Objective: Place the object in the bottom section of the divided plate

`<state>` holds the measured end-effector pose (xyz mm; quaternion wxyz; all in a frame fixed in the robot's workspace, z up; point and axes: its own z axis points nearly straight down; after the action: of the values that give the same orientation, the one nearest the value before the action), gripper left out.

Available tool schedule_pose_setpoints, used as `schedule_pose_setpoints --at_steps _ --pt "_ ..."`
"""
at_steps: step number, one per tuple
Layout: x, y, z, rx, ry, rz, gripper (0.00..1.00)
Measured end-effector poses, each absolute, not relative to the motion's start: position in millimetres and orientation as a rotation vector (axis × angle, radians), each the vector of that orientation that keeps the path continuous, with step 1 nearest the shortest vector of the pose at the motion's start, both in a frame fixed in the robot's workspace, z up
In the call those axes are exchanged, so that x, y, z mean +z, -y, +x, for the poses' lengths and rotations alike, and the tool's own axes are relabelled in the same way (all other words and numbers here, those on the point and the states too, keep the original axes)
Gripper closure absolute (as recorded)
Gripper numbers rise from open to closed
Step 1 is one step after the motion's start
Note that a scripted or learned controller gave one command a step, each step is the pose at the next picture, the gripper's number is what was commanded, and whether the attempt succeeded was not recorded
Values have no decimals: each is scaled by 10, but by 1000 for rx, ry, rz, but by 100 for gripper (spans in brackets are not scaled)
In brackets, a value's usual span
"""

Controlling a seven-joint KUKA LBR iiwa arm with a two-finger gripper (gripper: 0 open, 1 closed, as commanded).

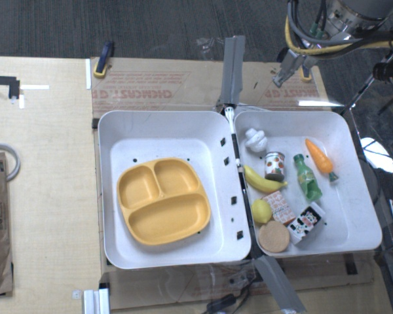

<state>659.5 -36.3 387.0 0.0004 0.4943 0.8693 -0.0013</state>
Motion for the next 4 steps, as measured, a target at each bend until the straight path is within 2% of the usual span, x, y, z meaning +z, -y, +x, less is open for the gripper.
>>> schedule_pose_setpoints --at_steps 4 --pt "3871 362 6595 -4 -2730 1552 0"
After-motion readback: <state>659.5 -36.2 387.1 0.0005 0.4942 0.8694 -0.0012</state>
